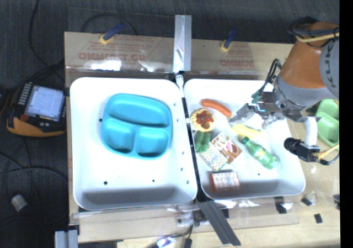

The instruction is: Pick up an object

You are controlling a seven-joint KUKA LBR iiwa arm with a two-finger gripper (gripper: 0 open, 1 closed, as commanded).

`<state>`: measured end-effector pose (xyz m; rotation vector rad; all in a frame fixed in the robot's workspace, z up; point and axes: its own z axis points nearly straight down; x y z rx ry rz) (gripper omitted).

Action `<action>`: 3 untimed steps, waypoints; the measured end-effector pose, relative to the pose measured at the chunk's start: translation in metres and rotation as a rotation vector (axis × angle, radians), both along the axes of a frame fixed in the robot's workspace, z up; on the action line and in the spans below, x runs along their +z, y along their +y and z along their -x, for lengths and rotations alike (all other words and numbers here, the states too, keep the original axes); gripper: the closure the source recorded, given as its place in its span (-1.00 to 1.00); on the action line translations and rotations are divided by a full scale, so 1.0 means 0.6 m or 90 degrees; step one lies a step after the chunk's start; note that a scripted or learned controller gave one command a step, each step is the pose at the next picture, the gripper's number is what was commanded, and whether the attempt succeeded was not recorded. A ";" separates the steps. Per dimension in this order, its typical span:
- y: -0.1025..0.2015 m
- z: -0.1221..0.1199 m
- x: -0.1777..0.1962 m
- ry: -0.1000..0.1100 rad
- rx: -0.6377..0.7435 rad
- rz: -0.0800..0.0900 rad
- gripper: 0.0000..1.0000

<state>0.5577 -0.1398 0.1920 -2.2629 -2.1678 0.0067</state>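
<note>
Fingers [242,113] of my claw [256,117] stand spread wide, pinching nothing, just over the banana [246,129] in the right bin [287,178]. Near it lie a green bottle [260,153], a hot dog [215,107] and a box [224,180]; I can't read any label.

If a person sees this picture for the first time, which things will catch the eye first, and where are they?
The big blue divided tray stands out most; it lies in the middle of the left bin. Next comes the heap of small colourful toys in the right bin, such as an orange hot dog near the back and a green bottle towards the right. The grey and orange arm reaches in from the right, with its claw above the toys.
</note>
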 end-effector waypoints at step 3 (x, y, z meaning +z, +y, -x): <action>0.013 0.072 -0.160 -0.015 0.116 0.002 1.00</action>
